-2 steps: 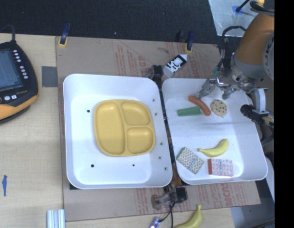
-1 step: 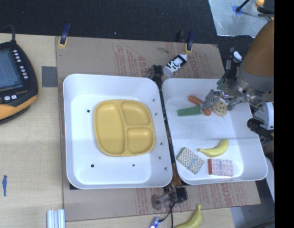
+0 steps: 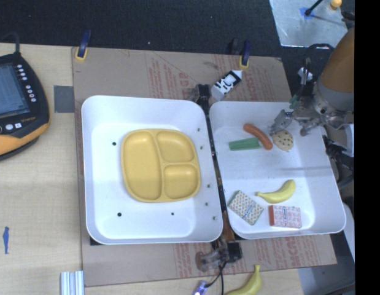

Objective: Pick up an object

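Observation:
The right bin [image 3: 312, 165] holds a red sausage [image 3: 258, 135], a green block [image 3: 244, 144], a speckled round cookie [image 3: 283, 141], a yellow banana [image 3: 278, 192], a patterned packet [image 3: 245, 207] and a red-and-white packet [image 3: 285, 216]. My gripper [image 3: 293, 125] reaches in from the right at the bin's far side, just above and right of the cookie. It is open, with nothing between its fingers. One fingertip [image 3: 280, 122] hangs close to the sausage's right end.
The left bin [image 3: 104, 214] holds a yellow divided plate [image 3: 160, 164]. A teach pendant [image 3: 15, 106] lies at the far left of the bench. A black-and-white item [image 3: 226, 83] sits behind the bins, and a second banana [image 3: 248, 283] lies in front of them.

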`<state>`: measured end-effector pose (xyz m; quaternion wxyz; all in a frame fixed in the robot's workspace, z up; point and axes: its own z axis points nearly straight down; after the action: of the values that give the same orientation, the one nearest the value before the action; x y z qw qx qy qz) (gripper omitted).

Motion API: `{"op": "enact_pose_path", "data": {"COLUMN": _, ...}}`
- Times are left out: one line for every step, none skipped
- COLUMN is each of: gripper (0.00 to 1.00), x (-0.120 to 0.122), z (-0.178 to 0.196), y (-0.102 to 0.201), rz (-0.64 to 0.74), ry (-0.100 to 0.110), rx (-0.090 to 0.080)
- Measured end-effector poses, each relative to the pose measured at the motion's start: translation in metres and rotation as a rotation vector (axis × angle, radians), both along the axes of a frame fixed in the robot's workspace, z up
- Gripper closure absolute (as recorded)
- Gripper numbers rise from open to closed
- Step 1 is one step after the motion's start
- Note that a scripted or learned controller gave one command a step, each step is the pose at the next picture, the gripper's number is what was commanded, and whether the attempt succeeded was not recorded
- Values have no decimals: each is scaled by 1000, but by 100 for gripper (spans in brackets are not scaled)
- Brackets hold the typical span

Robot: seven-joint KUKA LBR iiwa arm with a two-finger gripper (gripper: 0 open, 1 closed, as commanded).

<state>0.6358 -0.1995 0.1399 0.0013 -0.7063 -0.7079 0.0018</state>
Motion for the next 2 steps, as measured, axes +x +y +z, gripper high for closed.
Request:
{"op": "enact_pose_path", "data": {"gripper": 0, "x": -126, "z": -20, "y": -13, "rz": 3, "ry": 1, "rx": 1}}
{"op": "enact_pose_path", "data": {"gripper": 0, "x": -132, "z": -48, "y": 42, "rz": 6, "ry": 0, "rx": 1}}
